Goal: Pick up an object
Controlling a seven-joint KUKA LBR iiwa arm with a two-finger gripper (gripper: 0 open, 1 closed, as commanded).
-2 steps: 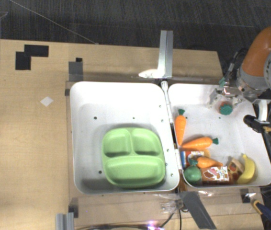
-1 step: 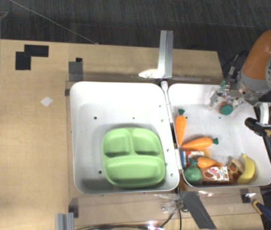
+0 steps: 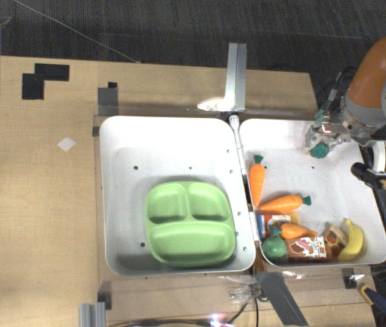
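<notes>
Tool [image 3: 320, 144] at right bin [image 3: 295, 161] far corner, teal bit at tip; pinched or free, cannot tell. Carrots [image 3: 283, 202] nearer camera, leftward; long axis across bin.

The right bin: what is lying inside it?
The right bin holds carrots, a banana, a juice carton and a green fruit. Anything beneath that pile is covered.
</notes>
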